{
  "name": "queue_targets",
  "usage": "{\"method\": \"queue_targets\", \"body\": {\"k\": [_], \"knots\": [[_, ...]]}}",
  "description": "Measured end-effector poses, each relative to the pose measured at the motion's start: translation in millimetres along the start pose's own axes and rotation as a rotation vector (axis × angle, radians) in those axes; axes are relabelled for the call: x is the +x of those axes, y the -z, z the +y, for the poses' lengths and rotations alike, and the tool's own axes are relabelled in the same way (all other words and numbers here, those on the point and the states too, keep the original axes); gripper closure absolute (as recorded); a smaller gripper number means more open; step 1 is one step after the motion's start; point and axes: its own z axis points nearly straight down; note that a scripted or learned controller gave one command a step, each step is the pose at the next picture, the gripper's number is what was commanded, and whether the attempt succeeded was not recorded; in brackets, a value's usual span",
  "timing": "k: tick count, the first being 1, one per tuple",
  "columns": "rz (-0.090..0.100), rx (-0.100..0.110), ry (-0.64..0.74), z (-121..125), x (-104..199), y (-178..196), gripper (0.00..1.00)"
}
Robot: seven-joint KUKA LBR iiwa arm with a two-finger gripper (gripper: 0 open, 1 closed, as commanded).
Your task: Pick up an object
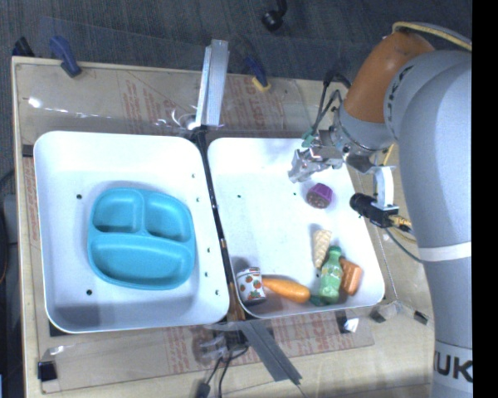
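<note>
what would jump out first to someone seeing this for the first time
The blue divided tray lying alone in the left bin catches the eye first. Next comes the big grey arm with its orange band, its gripper above a purple object in the right bin, with toy foods clustered along that bin's near edge.

Small purple object (319, 195) lies in the right bin (257, 214), upper area.

A: Light looks even and bright from overhead; both white bins (58, 152) nearly wash out.

B: Soft shadow under the blue tray (141, 239), dim carpet along the top, small things lower right slightly blurred.
</note>
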Motion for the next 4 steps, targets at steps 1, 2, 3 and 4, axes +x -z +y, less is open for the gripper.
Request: {"method": "queue_targets", "body": {"k": [1, 2, 3, 4], "knots": [[0.002, 0.004, -0.001, -49.0, 0.4, -73.0, 1.00], [0.002, 0.004, -0.001, -48.9, 0.5, -72.8, 0.00], [0.001, -0.001, -0.001, -139.4, 0.1, -71.1, 0.00], [0.002, 0.001, -0.002, -76.6, 0.2, -72.2, 0.00]]}}
